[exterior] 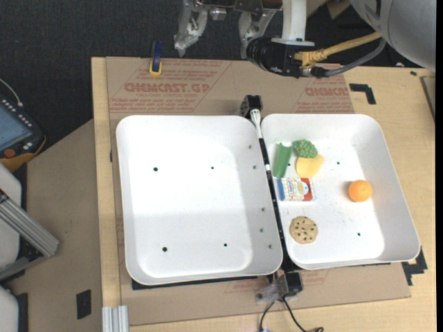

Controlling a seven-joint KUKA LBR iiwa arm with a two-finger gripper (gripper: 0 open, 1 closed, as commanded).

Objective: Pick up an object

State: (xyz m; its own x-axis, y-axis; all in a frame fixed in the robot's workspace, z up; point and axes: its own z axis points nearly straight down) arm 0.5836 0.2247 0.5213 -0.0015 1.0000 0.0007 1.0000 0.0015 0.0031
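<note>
Hovering beyond the far edge of the worktop, our tool hangs with fingers spread, pinching nothing. We see the right bin carrying an orange ball, cookie, green cylinder, broccoli and small carton.

I see five items in the right bin: green cylinder upright-ish by the left wall, broccoli touching a yellow piece, small carton lying flat below, cookie flat near front, orange apart at right.
</note>
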